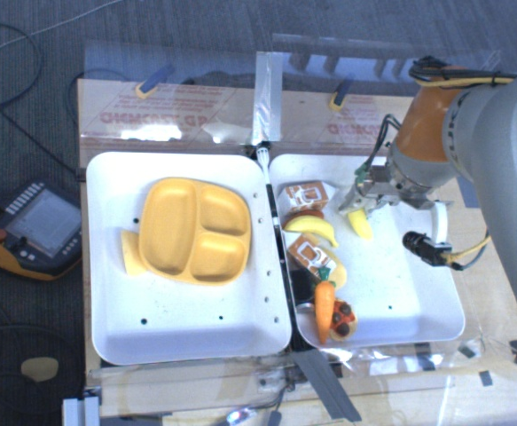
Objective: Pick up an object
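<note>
My gripper [361, 208] hangs over the upper middle of the right bin [418, 313], reaching in from the right. A small yellow piece [359, 224] lies directly under its tip, touching or nearly touching it. To the left, along the bin's left wall, lie a brown-and-white packet [306, 194], a banana [312, 228], a second brown-and-white packet [312, 255], a dark object [301, 284], a carrot [325, 309] and a small red and dark item [343, 318].
The left bin [116, 318] holds a yellow divided tray [194, 230] lying over a pale yellow flat piece [132, 251]. A black cable connector [423, 247] hangs off the arm over the right bin. A handheld pendant [27, 231] lies on the floor to the left.
</note>
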Motion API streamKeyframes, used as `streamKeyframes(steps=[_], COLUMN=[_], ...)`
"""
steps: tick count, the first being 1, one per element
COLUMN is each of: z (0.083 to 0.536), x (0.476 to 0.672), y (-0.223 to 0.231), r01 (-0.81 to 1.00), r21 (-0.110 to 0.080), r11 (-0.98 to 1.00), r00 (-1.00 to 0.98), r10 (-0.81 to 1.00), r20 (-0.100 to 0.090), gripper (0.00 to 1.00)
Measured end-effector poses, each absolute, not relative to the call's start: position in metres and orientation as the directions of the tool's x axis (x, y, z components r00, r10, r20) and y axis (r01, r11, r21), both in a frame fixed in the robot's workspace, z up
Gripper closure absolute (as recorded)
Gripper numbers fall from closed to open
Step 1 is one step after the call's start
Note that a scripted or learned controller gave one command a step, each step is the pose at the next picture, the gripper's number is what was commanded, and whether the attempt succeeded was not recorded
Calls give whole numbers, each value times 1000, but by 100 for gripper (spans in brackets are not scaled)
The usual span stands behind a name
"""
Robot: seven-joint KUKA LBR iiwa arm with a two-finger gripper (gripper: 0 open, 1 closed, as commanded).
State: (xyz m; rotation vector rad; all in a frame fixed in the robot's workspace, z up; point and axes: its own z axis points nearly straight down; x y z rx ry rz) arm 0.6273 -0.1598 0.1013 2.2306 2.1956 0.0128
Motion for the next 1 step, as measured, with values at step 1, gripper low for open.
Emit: streamKeyframes(steps=[1], z=[183], x=[617], y=[-77], r01=[982], r21=[-2], r11=[-189], r00=[189], r10=[982], r20=[-1], gripper=[100])
